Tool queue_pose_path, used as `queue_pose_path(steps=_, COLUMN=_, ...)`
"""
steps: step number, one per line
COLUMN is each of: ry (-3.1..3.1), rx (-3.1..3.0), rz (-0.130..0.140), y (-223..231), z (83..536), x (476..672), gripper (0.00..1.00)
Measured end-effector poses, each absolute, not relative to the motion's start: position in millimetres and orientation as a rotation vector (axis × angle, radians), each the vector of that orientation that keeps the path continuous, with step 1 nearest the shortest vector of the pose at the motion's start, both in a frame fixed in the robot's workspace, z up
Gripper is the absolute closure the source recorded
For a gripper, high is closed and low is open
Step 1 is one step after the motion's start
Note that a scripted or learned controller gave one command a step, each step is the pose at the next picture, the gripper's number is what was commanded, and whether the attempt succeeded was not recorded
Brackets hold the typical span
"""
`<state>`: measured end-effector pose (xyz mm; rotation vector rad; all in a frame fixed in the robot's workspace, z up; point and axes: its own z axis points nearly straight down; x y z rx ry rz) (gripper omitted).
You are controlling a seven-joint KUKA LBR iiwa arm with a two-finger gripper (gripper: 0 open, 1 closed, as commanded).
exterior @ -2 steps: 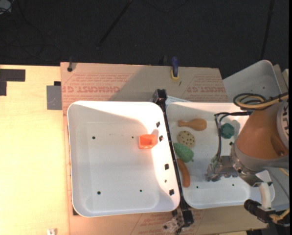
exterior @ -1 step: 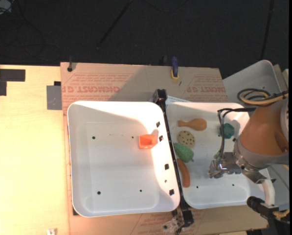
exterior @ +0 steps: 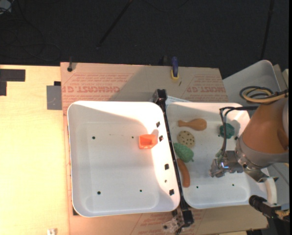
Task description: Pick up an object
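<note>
Orange block-shaped object (exterior: 146, 141): lies alone in the left shallow white bin (exterior: 111, 180), near that bin's right wall, about halfway up. It is bright orange, small and roughly boxy, with a paler upper face.

The remaining objects are in the right shallow white bin (exterior: 209, 196):
- Tan drumstick-shaped object (exterior: 193, 124): lies flat near the far wall, thicker end to the right.
- Round brown disc with dark dots (exterior: 186, 138): lies just below the drumstick shape.
- Green knobbly object (exterior: 183, 152): lies just below the disc, close to the divider between the bins.
- Orange-brown sausage-shaped object (exterior: 184, 174): lies lengthwise beside the divider, its upper end touching or just under the green object.
- Teal object (exterior: 227, 129): lies toward the right side; its shape is too small to make out.

Two-finger gripper (exterior: 220, 167): low over the right bin's floor, below the teal object and apart from it. Nothing can be seen in its grasp. Whether it is spread or closed cannot be told. The grey arm with its orange band (exterior: 265, 131) enters from the right.

Markings: the brown cardboard sheet (exterior: 111, 84) under the bins carries red printed lettering, upside down from here and too blurred to read reliably. A blue clamp (exterior: 174, 66) grips the sheet's far edge.
</note>
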<state>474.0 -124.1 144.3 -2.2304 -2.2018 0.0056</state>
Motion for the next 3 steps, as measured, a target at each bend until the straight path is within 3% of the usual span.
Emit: queue_pose_path(steps=3, ry=-2.182, rx=-2.243, rz=0.009, y=-127, z=172, x=473.5, gripper=1.00)
